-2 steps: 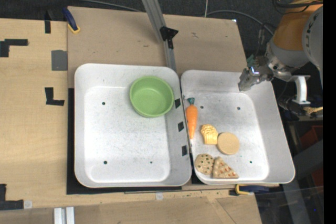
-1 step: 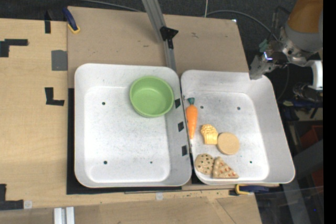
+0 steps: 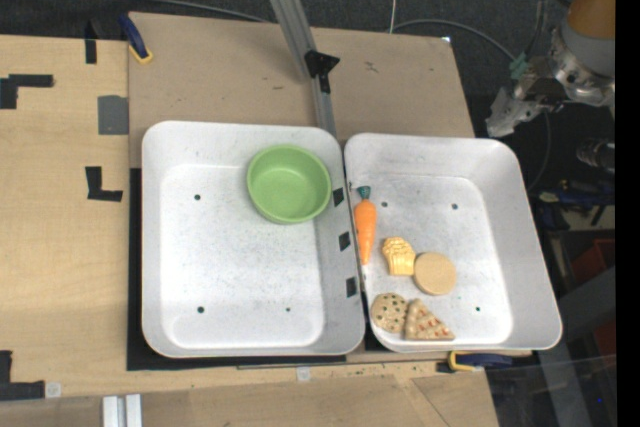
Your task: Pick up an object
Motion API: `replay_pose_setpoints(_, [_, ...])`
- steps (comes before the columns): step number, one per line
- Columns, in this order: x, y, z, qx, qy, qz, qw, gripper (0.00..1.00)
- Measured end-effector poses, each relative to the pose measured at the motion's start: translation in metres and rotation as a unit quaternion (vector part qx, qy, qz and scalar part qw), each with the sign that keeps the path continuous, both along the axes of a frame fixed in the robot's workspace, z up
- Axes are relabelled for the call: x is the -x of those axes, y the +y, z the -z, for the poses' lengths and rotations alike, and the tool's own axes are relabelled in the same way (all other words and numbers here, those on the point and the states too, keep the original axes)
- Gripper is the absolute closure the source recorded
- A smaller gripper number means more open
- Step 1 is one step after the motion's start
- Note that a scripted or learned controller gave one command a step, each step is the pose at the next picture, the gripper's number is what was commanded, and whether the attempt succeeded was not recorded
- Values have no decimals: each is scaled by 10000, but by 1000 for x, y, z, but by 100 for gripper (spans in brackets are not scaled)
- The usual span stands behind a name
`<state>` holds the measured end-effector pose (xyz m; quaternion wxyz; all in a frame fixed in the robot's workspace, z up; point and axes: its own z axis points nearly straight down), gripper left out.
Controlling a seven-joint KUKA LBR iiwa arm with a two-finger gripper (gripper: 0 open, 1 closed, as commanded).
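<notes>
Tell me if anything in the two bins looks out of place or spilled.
Nothing is spilled or broken. The green bowl sits upright in the left bin. The one slightly odd thing is the carrot, pressed along the right bin's left wall.

Bench (image 3: 230, 75): light wood top, a brown board laid across its middle. Two white bins are set side by side on the board, rims touching. Left bin (image 3: 170, 255) sits nearer the bench centre; right bin (image 3: 500, 245) reaches toward the bench's right edge. Black tape marks (image 3: 98, 183) are seen on the bare wood at left, with a grey patch (image 3: 113, 113) above them. A blue-and-yellow clamp (image 3: 135, 38) is fixed at the board's upper-left corner.
</notes>
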<state>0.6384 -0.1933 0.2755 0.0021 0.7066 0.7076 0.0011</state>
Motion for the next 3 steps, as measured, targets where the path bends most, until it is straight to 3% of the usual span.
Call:
replay_pose_setpoints(1, [-1, 57, 4, -14, 26, -25, 10000, 100])
replay_pose_setpoints(3, [24, 159, 29, -14, 40, -24, 10000, 100])
